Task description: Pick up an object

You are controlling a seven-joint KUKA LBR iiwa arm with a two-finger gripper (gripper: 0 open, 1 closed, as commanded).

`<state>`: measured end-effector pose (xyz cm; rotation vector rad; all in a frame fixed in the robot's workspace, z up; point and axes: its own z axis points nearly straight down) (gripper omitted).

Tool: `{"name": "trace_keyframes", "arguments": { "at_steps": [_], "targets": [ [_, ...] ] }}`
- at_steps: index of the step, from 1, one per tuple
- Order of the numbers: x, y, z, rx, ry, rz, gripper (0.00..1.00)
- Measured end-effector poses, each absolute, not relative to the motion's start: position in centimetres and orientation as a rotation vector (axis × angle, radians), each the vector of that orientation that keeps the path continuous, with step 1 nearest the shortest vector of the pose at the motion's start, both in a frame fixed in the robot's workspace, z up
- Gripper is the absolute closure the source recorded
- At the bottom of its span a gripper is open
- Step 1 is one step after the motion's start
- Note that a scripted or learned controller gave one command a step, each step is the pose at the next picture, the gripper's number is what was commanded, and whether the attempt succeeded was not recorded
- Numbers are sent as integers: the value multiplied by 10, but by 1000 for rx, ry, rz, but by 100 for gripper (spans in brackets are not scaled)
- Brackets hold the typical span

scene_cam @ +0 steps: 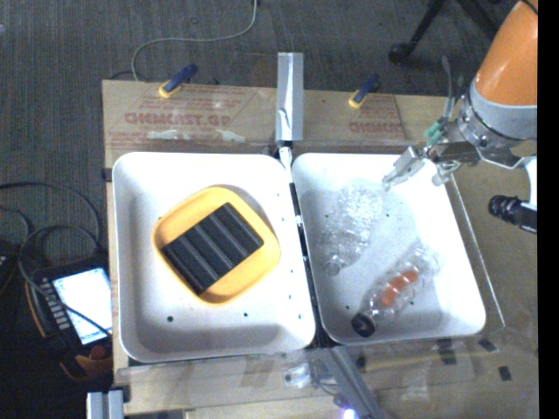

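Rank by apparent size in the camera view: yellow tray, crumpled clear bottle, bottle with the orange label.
1. yellow tray, clearly largest.
2 and 3. crumpled clear bottle and bottle with the orange label look alike; clear plastic blurs their edges, so no ranking.

Both bins, the left [140, 182] and the right [463, 260], were of smooth, faintly glossy white plastic. The left bin held a yellow plastic object [218, 244] with a ribbed, matt black centre. In the right bin lay a crumpled clear plastic bottle [349, 221] and a second clear bottle [397, 291] with orange contents and a dark cap, both glinting. The board [196, 116] at the upper edge looked like matt brown cardboard. The gripper [419, 164] appeared metallic; the floor [70, 33] was rough grey carpet.
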<state>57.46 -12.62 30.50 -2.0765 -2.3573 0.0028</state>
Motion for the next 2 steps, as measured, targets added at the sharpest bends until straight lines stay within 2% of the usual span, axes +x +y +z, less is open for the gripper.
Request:
{"name": "trace_keyframes", "arguments": {
  "at_steps": [1, 2],
  "targets": [
    [564, -103, 239, -1903, -2498, 0, 0],
    [525, -120, 191, -1817, -2561, 0, 0]
  ]
}}
